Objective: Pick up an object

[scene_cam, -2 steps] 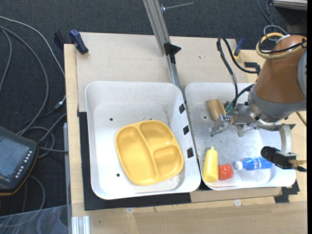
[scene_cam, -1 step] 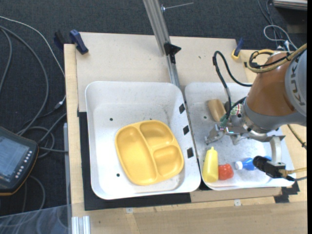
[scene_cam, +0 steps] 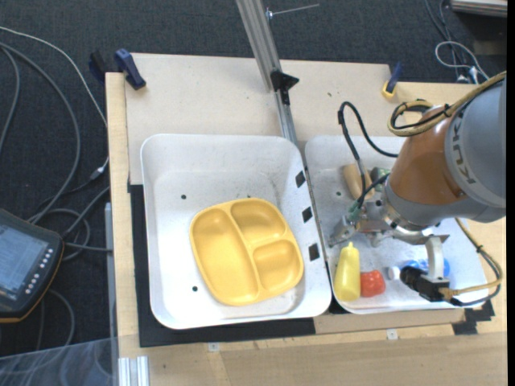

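Note:
The right bin (scene_cam: 468,252) holds a yellow squeeze bottle (scene_cam: 348,272) lying along its left wall near the front. A small red object (scene_cam: 372,283) lies just right of the bottle. Farther right, a blue object (scene_cam: 417,265) peeks out from behind the arm. A tan, wooden-looking piece (scene_cam: 352,179) lies toward the back of that bin. My gripper (scene_cam: 351,225) is low in the right bin, just above the bottle's cap and in front of the tan piece. The grey and orange wrist covers the bin's middle.
In the left bin (scene_cam: 161,215), a yellow divided plate (scene_cam: 245,250) lies at the front right. A metal pole (scene_cam: 261,30) rises from the back of the wall between the bins. Blue clamps (scene_cam: 129,67) sit on the bench's back edge.

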Controlling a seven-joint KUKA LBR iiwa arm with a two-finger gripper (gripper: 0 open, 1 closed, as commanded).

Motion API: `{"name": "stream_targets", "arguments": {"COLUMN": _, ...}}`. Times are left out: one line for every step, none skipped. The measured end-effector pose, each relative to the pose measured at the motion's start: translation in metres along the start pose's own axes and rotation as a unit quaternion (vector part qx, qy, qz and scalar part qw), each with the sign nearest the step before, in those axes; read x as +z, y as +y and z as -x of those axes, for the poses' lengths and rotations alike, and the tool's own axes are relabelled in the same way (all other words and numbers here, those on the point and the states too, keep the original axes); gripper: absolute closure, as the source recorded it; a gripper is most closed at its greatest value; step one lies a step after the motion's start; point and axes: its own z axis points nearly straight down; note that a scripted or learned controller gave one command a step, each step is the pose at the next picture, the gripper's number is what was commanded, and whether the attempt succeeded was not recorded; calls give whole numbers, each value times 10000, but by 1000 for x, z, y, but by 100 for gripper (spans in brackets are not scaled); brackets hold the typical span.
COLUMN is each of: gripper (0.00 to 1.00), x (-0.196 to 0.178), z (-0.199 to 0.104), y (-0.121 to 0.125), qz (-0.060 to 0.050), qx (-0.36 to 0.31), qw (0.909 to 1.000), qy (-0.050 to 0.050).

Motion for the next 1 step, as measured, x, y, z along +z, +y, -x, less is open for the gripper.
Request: {"name": "stream_targets", "arguments": {"gripper": 100, "x": -14, "z": 0, "y": 2, "qz": 41, "qx": -1, "qw": 10000, "qy": -1}}
